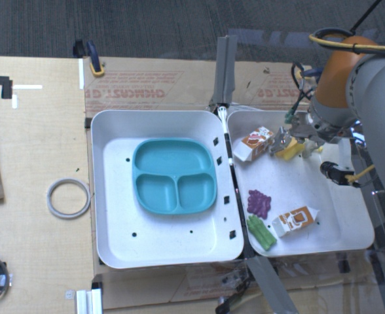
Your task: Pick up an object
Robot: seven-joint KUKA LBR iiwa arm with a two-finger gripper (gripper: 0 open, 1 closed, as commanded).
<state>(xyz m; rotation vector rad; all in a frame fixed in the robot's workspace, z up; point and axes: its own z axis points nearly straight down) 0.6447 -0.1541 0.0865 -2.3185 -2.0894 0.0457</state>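
I see 2 white bins (107, 195). The left one holds a turquoise divided plate (175, 176). In the right one I see a purple grape bunch (259, 203), a green vegetable (261, 233), an orange-and-white carton (295, 221), a second white carton (253, 142) with red-orange print, and something yellow (291, 150). The arm (369, 90) is grey with an orange band (336, 70).

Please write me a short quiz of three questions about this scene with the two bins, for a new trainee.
1. True or false: the teal divided plate lies in the left bin.
2. Which thing lies nearest the gripper? A) the purple grapes B) the yellow item C) the green item
3. How many small cartons lie in the right bin?

Key:
1. True.
2. B.
3. Two: one beside the gripper, one near the front rim.
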